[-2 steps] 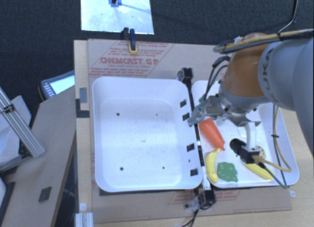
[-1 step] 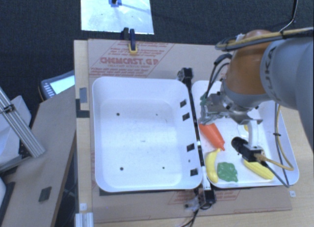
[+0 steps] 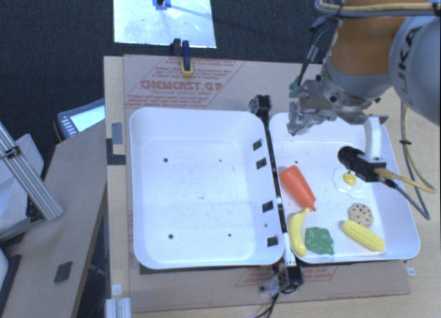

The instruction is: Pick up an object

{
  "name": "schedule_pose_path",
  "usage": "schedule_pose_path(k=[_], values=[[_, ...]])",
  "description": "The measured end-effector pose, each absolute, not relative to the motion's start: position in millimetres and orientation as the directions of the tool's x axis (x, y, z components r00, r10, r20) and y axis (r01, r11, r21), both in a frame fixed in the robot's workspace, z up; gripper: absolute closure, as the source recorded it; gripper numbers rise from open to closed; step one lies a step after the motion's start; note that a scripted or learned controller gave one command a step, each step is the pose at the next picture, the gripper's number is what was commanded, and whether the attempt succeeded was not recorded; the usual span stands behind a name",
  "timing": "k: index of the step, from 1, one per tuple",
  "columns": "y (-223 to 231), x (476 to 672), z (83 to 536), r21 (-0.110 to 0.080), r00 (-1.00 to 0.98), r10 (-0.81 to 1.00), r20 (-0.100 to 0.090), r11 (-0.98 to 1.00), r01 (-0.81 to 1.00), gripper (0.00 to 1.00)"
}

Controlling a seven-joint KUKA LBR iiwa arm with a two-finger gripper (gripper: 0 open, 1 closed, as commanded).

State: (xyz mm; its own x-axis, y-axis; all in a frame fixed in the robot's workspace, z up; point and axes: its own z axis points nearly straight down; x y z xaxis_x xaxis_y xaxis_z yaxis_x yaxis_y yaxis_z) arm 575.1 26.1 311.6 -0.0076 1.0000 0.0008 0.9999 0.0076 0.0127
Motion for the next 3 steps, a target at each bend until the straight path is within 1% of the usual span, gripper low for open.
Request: schedule_pose_path(k=[1, 2, 3], values=[[24.8, 573.9, 316.3, 0.006, -0.01, 1.0, 0.0, 0.01, 1.0, 1.0], [78.2, 510.7, 442.0, 0.013, -0.012, 1.0, 0.005, 0.012, 1.0, 1.0], [132.4, 504.6, 541.4, 0.013, -0.011, 1.0, 0.005, 0.01, 1.0, 1.0]])
